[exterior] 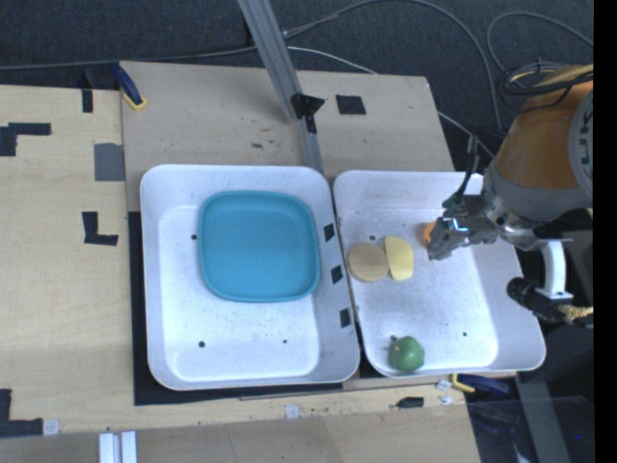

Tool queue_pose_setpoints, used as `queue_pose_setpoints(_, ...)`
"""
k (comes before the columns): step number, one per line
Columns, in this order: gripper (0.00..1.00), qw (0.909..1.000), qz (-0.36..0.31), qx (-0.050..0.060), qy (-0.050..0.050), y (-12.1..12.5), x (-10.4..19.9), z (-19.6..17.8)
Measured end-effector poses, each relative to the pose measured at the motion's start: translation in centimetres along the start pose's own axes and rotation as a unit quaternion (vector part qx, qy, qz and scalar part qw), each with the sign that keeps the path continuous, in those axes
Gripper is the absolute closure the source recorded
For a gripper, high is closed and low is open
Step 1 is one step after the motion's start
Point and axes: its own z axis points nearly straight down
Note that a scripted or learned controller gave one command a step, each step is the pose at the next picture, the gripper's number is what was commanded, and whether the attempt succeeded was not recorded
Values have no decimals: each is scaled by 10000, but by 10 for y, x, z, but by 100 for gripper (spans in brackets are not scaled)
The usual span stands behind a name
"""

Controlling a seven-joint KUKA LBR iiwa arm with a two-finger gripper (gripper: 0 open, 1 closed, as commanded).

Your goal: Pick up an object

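Note:
In the right bin (482, 340) lie a tan round piece (366, 261) and a yellow piece (399, 258), touching side by side near the bin's left-middle. A green ball-like fruit (407, 353) rests near the bin's front edge. My gripper (442, 242) hangs over the right bin, just right of the yellow piece and apart from it. A small orange bit (426, 231) shows at the gripper's left side; what it is I cannot make out.
The left bin (174, 278) holds a square blue plate (258, 245). A grey metal post (280, 61) slants down to the gap between the bins. Cables run across the dark floor behind the bench. The arm's orange band (545, 143) is at the right.

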Motion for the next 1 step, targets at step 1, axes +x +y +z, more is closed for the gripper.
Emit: queue_pose_setpoints(1,100,10000,-18,15,6,17,40,1)
